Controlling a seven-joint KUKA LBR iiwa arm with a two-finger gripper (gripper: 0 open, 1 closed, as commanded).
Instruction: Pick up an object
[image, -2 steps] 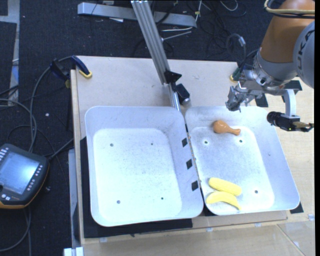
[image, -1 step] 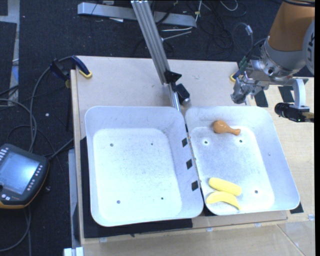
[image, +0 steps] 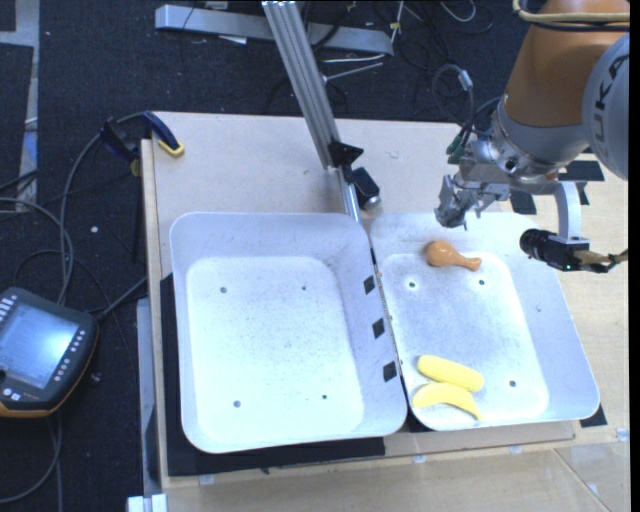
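In the right bin (image: 545, 330) lie an orange drumstick-shaped toy (image: 449, 256) near the far wall and two yellow banana-like pieces (image: 450, 384) near the front wall. My gripper (image: 453, 215) hangs above the bin's far edge, just above and behind the orange toy, with nothing seen between its fingers. The grey and orange arm reaches in from the upper right.
The left bin (image: 200, 250) sits beside the right one, with a row of black clips (image: 379, 325) along their shared edge. A slanted metal rail (image: 310, 90) rises behind the bins. A teach pendant (image: 40, 350) lies on the floor at left.
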